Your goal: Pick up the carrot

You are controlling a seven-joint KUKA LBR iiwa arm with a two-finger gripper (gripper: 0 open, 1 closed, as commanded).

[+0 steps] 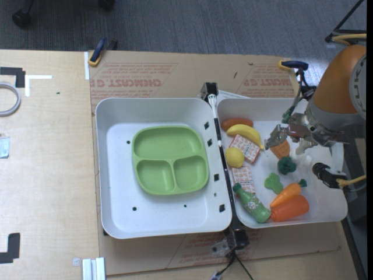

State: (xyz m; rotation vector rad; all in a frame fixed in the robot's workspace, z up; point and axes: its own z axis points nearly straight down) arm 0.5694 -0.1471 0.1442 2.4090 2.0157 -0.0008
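Gripper sits in the right bin, right-centre of frame, fingers spread around a small orange piece, not clearly pinching it. Carrot lies lower right in the same bin, touching an orange pepper, near broccoli. Green divided plate in left bin.

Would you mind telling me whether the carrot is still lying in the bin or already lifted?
Lying in the right bin: the carrot rests beside the broccoli, while the end effector sits apart, farther back.
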